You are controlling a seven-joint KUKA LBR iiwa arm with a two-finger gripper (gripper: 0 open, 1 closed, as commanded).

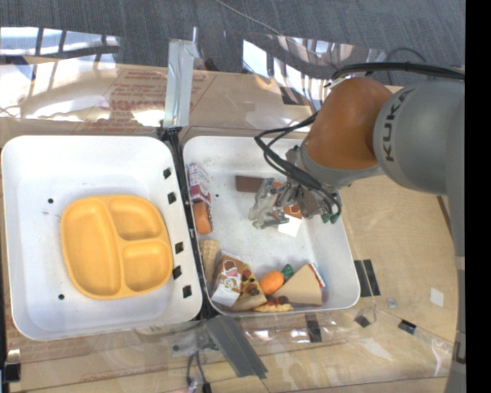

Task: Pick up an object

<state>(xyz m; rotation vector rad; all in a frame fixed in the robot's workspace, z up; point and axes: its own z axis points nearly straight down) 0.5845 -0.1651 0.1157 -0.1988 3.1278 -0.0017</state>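
The gripper [270,211] is lowered into the right bin [340,244], but whether its fingers are spread cannot be told. Toys are piled along the bin's near edge: a carrot [272,282], a wedge [304,286] and a cone [209,255]. A yellow tray [114,244] is seen in the left bin [24,219].

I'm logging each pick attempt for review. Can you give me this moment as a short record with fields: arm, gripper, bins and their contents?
arm: grey KUKA arm with orange band, reaching in from the right over the right bin
gripper: gripper low inside the right bin, near its middle
left bin: left bin holds a yellow divided tray
right bin contents: toy foods heaped at the near edge, including a carrot and a sandwich wedge; a brown bar near the far side
grasp: cannot tell
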